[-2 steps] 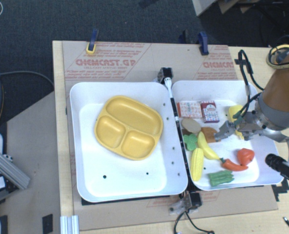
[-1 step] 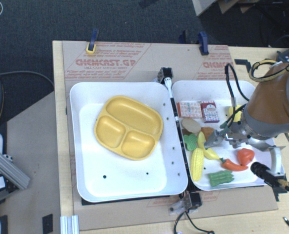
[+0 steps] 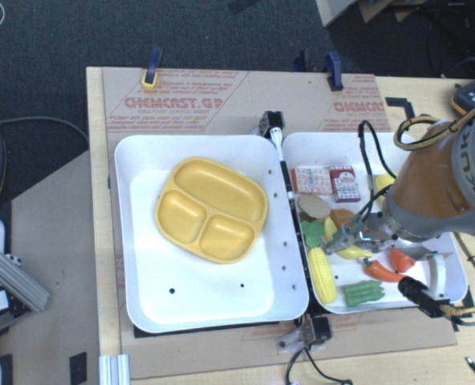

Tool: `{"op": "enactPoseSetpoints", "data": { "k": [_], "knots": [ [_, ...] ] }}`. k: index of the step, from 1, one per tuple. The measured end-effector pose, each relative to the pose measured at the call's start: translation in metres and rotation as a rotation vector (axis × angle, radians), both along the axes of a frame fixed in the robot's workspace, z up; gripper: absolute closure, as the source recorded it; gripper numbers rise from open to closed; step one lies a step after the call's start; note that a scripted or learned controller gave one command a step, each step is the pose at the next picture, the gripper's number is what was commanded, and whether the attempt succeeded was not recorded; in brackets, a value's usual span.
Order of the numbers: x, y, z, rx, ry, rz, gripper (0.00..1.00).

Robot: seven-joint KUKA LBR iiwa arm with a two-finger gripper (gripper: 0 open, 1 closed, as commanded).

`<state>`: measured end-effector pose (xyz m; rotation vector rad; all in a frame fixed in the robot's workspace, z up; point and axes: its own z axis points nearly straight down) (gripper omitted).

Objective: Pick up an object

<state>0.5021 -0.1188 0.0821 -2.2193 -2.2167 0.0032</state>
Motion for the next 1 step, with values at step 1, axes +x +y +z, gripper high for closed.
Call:
{"op": "enactPoseSetpoints", "data": {
  "k": [1],
  "knots": [
    [0.0009,-0.0005,0.0128,-0.002,-0.005,-0.001,1.0]
  ]
}}
